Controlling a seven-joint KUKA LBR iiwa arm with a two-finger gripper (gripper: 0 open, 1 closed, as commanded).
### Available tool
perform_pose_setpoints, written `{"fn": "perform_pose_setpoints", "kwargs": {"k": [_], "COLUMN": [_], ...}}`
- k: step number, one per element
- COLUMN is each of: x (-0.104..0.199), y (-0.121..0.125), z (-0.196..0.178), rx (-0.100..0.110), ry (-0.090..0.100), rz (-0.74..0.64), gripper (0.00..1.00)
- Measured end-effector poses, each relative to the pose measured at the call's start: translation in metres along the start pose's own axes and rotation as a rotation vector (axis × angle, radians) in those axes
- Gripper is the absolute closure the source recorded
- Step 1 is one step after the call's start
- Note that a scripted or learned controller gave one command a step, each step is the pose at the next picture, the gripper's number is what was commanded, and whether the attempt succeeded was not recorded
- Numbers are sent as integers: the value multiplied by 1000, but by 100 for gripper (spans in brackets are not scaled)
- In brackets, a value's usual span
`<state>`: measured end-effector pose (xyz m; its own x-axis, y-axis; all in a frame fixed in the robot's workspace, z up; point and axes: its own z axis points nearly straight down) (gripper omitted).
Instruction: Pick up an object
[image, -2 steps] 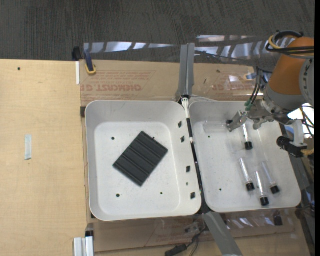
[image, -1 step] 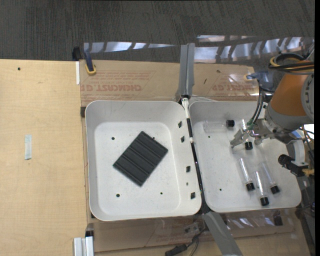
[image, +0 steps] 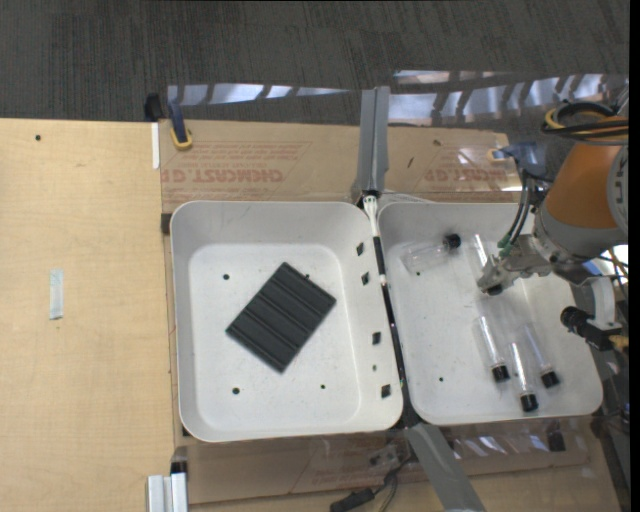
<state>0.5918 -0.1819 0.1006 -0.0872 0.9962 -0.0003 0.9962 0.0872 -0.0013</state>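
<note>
In the left bin (image: 190, 330) I see one flat black ridged block (image: 281, 316) at the middle, with open floor all around it. In the right bin (image: 430, 385) clear tubes (image: 515, 358) crowd the floor at 4 o'clock and one more tube (image: 430, 254) lies at 11 o'clock; the part from 7 to 9 o'clock is open.

The arm (image: 585, 190) is cut off by the right edge; its gripper (image: 492, 284) is too small to tell its state.
</note>
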Motion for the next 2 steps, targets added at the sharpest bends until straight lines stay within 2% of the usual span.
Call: {"fn": "perform_pose_setpoints", "kwargs": {"k": [1, 2], "x": [70, 125], "y": [-19, 13], "z": [-101, -112], "rx": [0, 1], "ry": [0, -1], "rz": [4, 40], "gripper": [100, 100]}}
